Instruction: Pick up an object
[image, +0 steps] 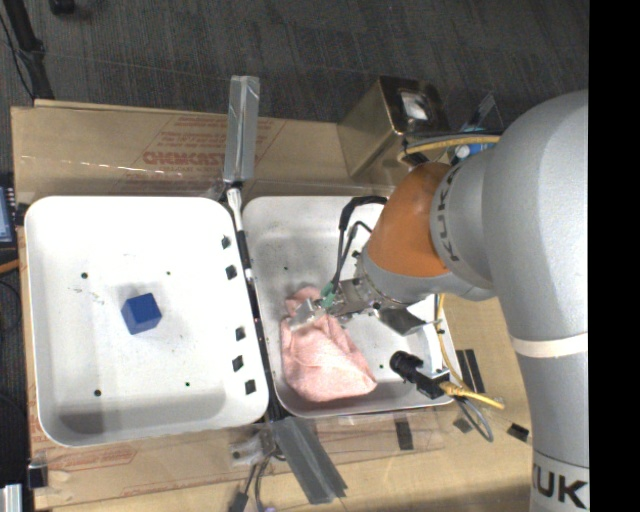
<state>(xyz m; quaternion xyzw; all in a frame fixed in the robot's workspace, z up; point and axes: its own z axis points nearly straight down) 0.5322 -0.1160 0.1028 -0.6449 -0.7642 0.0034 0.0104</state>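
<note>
"Pink cloth (322, 355), is that what it's going for?"

"I'd judge so. It lies crumpled in the right bin (300, 208), in the half toward the bench's (120, 140) near edge. The jaws are low at the cloth's far end, touching it or as good as."

"Have they got hold of it?"

"I cannot tell. The grey arm (470, 230) and its wrist sit over them, so I can't see how far the jaws are open, or whether any fold is between them. The cloth rests on the bin floor, so nothing is lifted yet."

"Which step, then?"

"The grasp itself, by my reading. The jaws are low enough to take hold, and the lift hasn't begun. The next move calls for closing on a proper bunch of fabric, not a thin edge, and then a straight rise. Soft cloth may slip out or drag over the rim."

"Anything else to pick?"

"A blue cube (141, 312) in the left bin (60, 230), near the middle of its floor and well apart from the arm."

"And the surroundings?"

"Both bins are glossy white and shallow, side by side, with a grey strip (243, 125) at the far edge where they meet. The bench top looks like brown cardboard, and past its far edge is dark carpet (200, 45)."
</note>
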